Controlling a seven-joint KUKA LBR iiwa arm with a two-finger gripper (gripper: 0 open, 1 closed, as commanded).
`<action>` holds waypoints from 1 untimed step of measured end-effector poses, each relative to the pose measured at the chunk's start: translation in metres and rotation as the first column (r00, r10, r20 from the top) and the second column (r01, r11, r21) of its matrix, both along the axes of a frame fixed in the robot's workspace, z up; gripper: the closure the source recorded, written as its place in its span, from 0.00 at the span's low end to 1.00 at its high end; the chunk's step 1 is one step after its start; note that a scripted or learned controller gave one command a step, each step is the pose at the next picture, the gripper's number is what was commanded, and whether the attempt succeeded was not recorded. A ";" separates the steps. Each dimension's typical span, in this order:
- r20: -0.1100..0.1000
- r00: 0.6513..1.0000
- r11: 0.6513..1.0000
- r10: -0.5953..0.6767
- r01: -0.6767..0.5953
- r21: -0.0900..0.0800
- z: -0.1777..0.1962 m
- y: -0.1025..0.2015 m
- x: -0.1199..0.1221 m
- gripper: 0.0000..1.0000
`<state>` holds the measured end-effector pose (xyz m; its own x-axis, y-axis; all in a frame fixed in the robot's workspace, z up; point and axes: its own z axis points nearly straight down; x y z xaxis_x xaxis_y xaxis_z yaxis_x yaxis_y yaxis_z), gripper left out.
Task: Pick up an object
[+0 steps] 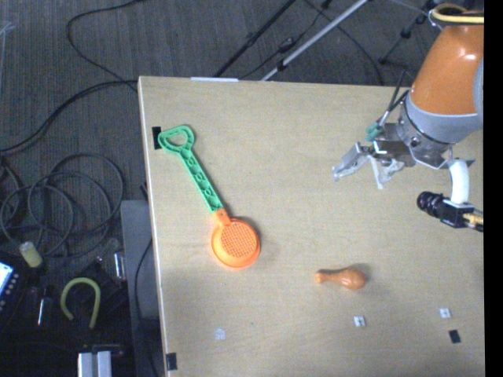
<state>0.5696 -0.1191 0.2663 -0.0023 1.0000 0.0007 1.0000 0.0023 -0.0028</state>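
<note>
On the smooth tan worktop (314, 132), a strainer (212, 210) with green lattice handle and round orange mesh lies well left of the empty, wide-spread metal tool (363, 169).

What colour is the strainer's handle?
Green, on the strainer with an orange head, clearest in the camera view.

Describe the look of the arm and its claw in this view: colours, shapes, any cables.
The arm ends in a rounded orange band above a grey wrist collar. Below it sits a pale metal claw with thin silvery fingers and a small teal-green part near its base. A white cylindrical piece and a black fitting hang beside the wrist. Thin dark cables run along the wrist to the claw.
</note>
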 end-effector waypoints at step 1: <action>0.001 0.997 0.997 0.082 -0.082 -0.002 -0.055 -0.043 0.053 0.00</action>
